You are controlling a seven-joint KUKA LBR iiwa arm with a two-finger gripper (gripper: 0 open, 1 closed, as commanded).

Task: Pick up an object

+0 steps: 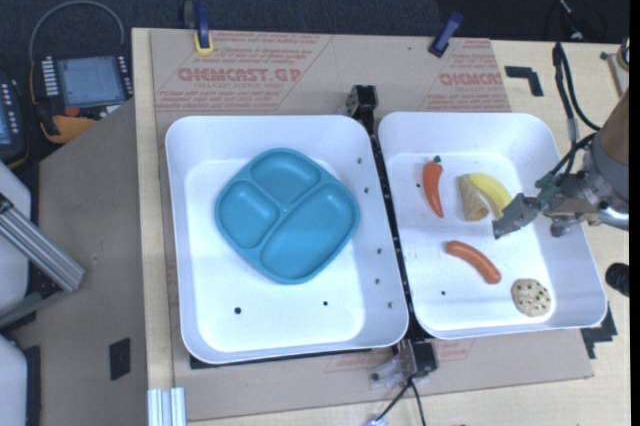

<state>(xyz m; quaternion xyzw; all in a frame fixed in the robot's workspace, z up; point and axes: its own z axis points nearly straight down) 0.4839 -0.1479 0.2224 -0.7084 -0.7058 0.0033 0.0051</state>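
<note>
Four bits of toy food sit in the right bin [560,146]: a carrot [432,186], a banana piece [482,195], a sausage [473,261] and a cookie [530,296]. Any of them would do for the pick. The end effector [533,214] hangs over the right half of that bin, just to the right of the banana piece and above the sausage in the picture, with nothing between its fingers. How far apart the fingers are, I honestly can't tell; it's a dark blur from this angle.

What could go wrong: the banana piece and the carrot lie close together, so a descent aimed at the banana could nudge either one sideways instead of closing around it. The sausage is thin and lies at an angle, so if the fingers come down lined up along its length I'd expect them to slip off or roll it. The cookie is flat and sits near the bin's front rim, so probably the hardest grab since there isn't much to pinch.

Other stuff around: the left bin [200,314] holds a blue divided plate [288,214], well away from the action. Both bins rest on the cardboard-covered worktop [300,64], held with clamps, and cables trail off at the right side near the arm.
</note>
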